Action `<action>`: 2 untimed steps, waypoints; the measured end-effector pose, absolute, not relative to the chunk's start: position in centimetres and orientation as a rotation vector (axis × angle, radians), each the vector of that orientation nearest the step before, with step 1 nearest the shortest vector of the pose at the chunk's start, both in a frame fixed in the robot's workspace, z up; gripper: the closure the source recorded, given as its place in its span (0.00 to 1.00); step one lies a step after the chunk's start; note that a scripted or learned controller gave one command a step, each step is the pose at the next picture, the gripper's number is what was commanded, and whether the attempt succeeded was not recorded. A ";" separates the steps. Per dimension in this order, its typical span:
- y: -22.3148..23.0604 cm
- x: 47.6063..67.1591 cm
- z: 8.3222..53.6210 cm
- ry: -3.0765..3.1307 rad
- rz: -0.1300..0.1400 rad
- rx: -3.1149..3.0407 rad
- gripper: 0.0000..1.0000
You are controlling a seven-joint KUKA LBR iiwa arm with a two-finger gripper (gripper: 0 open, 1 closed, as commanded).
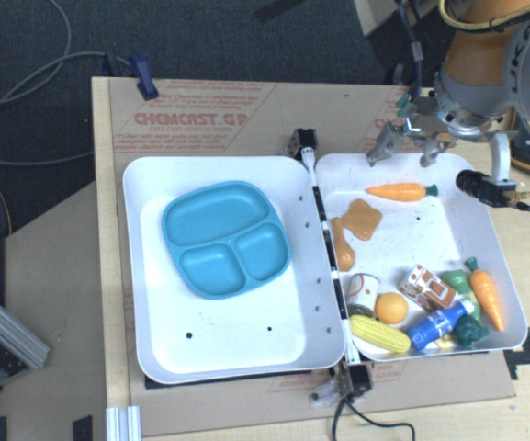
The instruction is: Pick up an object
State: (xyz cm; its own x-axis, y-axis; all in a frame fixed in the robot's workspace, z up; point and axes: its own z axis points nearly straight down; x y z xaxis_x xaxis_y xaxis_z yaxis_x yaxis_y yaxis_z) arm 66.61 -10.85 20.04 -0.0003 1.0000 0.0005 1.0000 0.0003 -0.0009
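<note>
- Arm entering from upper right, orange band above the wrist, gripper point(405, 143) poised over the far rim of the right bin point(508, 274), at its upper edge.
- Fingers point(381, 147) spread apart, one tip to the left and one to the right, nothing between them.
- Gripper just above and slightly left of a carrot point(396, 191) lying flat near the bin's far wall; not touching it.
- Brown flat piece point(361, 219) below the carrot, beside a tan oblong piece point(342, 248) resting along the bin's left wall.
- Cluster in the near right corner: second carrot point(486, 298) along the right wall, green item point(457, 281) next to it, small brown-and-white box point(428, 288), orange ball point(391, 309), corn cob point(379, 334), blue bottle point(439, 327), round can point(362, 289) by the left wall.
- Items in the cluster packed close, several touching; far carrot lying alone with bare bin floor around it.
- Left bin point(145, 246) holding a blue divided plate point(225, 239), three compartments, set toward the far half.
- Black clamps point(302, 141) at the seam between bins, far and near ends.
- Blue clip point(141, 75) at the bench's far left corner.
</note>
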 end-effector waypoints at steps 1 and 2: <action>-10.0 60.9 16.0 -2.214 0.007 -2.218 0.00; -15.0 66.9 9.7 -2.226 -0.001 -2.227 0.00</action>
State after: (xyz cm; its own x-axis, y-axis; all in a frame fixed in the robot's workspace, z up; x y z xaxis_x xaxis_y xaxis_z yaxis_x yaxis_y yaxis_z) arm 66.92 -15.04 9.72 0.0001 1.0000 -0.0046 1.0000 -0.0001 0.0054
